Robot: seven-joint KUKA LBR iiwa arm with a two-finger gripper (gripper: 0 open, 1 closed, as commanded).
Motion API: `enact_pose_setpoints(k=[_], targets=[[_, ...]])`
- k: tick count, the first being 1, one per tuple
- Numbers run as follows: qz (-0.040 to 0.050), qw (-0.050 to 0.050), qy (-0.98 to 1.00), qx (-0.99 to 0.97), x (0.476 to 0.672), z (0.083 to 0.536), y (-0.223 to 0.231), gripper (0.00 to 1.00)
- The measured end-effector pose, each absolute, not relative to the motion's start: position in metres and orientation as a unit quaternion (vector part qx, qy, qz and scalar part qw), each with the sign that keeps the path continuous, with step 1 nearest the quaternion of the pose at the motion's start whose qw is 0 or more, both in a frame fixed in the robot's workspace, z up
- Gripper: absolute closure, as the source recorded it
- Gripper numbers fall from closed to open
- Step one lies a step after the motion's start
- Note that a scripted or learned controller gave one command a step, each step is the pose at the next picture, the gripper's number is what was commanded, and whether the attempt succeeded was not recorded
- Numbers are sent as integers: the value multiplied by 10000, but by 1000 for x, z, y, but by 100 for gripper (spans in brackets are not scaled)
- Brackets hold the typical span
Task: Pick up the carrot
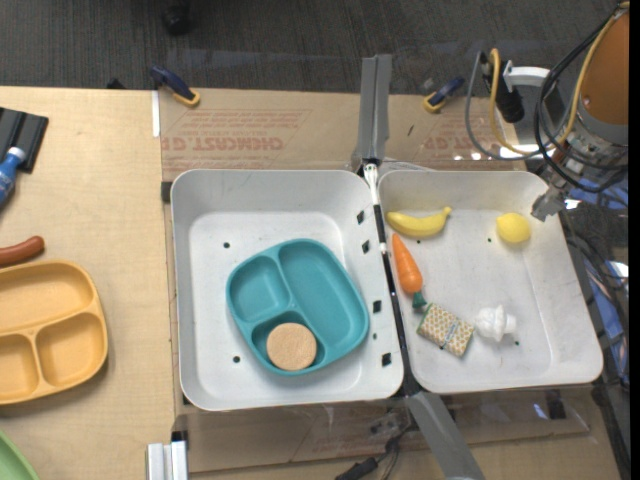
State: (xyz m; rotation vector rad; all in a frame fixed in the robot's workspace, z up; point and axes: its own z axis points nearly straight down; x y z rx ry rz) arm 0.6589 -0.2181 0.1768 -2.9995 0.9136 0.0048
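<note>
Your gripper (549, 204) sits at the far right edge of the right bin (560, 363), close to the lemon, and you cannot tell from this angle how it is set; nothing is visibly caught in it. The arm (605, 78) comes in above it from the upper right, with cables looping beside it.

Starting nearest you in the right bin, a patterned cracker-like block (446, 329) lies just beside a small white crumpled object (494, 321). A little further back you have the carrot (405, 266), orange with a green tip pointing toward you, lying along the bin's left wall, well apart from the gripper. Beyond it, a banana (419, 222) lies close to the carrot's upper end, and a yellow lemon (513, 229) sits toward the far right corner.

In the left bin (200, 218), a teal divided plate (297, 303) holds a round tan disc (291, 347) in its nearest compartment.

On the bench to the left you see a yellow divided tray (45, 333) and a sausage (20, 251) behind it.
</note>
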Motion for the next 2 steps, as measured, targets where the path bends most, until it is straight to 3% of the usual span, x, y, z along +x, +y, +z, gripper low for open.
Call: enact_pose_setpoints(k=[1,2], targets=[[-12,31,1049,-9945,660,215,-203,100],[14,29,2954,-9554,659,198,-212,100]])
